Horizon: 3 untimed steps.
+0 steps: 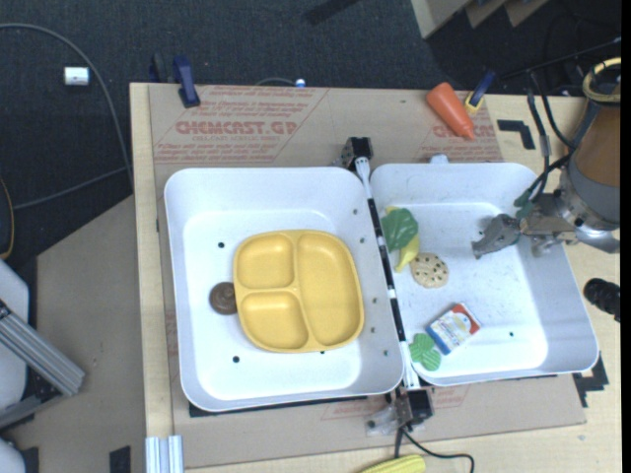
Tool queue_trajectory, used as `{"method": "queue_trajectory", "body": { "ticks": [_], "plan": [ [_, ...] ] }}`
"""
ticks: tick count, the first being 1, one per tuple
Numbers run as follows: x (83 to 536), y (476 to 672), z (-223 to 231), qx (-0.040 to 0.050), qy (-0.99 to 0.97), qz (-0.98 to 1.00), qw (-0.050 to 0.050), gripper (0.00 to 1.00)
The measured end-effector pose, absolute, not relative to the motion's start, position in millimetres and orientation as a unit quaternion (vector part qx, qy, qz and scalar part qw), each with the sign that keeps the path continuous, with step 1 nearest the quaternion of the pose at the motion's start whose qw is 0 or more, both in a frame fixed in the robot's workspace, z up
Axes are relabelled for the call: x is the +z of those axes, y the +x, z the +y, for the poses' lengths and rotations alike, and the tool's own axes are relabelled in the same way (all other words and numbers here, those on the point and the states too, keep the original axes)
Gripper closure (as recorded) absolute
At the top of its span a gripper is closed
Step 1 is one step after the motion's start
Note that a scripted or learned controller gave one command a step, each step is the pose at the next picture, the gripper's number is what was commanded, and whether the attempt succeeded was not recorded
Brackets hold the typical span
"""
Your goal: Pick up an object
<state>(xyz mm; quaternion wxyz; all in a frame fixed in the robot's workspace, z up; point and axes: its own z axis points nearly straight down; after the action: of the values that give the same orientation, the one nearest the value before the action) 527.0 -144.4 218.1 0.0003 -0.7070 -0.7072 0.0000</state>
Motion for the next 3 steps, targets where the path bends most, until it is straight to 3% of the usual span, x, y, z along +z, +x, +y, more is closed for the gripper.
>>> {"method": "queue_trajectory", "body": {
  "ticks": [1,2,3],
  "plan": [
    [127.4,572.9,-102.6,0.0004,-0.707,-0.707,0.002,0.00],
    [85.5,571.0,-110.1,-0.0007,-0.707,-0.707,0.000,0.00],
    [84.5,561.9,-106.5,0.0005,-0.707,-0.707,0.001,0.00]
  ]
}}
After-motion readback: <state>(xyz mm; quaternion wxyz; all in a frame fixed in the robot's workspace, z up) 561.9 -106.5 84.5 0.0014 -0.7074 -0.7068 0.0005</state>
